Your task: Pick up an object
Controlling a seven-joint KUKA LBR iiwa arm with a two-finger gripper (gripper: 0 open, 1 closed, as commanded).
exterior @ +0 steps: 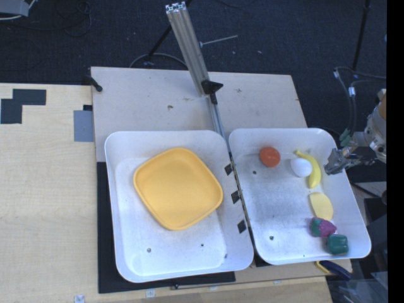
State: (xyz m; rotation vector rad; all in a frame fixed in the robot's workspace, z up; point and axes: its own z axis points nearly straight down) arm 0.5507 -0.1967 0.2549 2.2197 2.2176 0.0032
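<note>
The right bin point(278, 248) holds a red ball point(269, 156), white egg point(301, 166), banana point(311, 169), yellow piece point(320, 205), purple toy point(322, 227) and green block point(337, 243). The gripper point(334, 162) hovers at its right rim, holding nothing. A yellow plate point(177, 187) fills the left bin point(126, 232).
</note>
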